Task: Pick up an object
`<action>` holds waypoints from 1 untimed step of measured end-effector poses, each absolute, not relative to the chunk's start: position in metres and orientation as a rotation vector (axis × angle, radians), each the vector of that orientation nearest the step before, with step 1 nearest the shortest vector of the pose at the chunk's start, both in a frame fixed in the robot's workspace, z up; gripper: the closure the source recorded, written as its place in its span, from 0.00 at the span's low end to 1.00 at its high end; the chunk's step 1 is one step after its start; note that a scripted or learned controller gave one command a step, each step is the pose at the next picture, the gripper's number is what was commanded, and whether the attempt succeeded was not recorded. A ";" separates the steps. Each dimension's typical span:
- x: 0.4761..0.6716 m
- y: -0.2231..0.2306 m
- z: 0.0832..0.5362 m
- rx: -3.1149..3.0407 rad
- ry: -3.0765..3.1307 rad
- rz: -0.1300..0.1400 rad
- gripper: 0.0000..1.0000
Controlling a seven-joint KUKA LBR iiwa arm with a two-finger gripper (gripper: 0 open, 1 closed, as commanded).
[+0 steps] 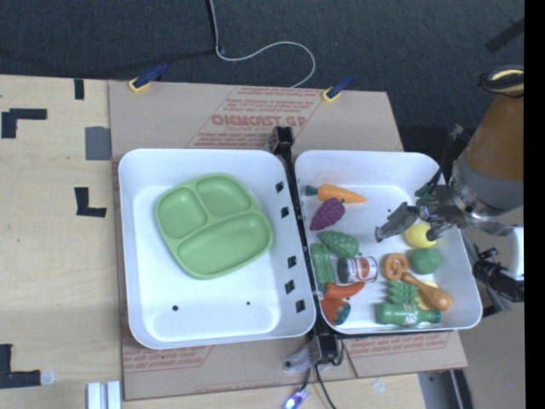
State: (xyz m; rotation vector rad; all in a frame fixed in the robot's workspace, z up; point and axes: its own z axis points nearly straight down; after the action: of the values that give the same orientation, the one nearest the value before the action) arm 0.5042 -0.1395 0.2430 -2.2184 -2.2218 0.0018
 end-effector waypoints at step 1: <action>0.491 -0.072 0.180 -2.208 -2.222 0.006 0.00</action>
State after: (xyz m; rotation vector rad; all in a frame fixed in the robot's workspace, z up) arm 0.4907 -0.0719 0.1803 -2.2084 -2.2219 0.0061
